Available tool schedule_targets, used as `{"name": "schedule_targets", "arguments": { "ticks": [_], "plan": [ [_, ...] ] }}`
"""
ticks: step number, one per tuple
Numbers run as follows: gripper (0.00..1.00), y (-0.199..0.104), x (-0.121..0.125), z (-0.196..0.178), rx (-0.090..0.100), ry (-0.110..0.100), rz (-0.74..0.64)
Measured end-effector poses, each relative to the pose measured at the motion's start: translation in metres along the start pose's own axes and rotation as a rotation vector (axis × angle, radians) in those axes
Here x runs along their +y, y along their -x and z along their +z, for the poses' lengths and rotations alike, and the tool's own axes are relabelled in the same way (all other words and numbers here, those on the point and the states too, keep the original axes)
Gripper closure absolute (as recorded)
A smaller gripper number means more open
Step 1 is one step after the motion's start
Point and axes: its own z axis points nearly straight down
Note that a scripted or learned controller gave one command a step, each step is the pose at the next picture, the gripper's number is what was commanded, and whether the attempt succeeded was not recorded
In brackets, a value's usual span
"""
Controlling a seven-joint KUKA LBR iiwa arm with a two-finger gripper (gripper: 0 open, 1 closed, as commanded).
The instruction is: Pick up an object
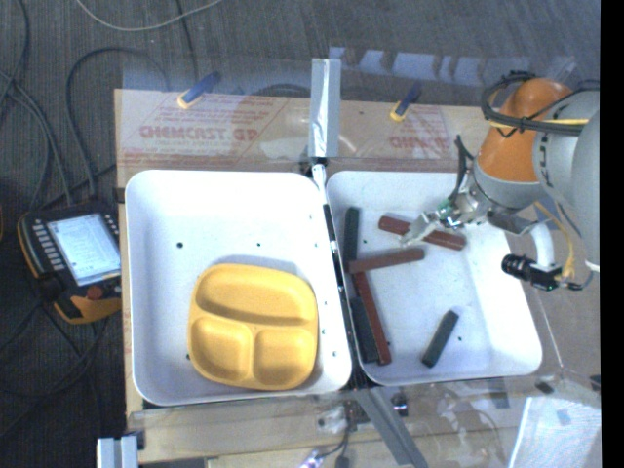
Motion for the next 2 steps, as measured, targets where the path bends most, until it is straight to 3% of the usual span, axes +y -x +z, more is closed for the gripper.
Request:
{"name": "schedule_targets", "arguments": {
  "ticks": [1,2],
  "plan": [
    [1.00,-0.001,0.000,-0.009,0.005,-0.003,-0.001],
    [1.00,-0.062,0.033,-0.091,0.009,-0.012,-0.180]
  ]
}}
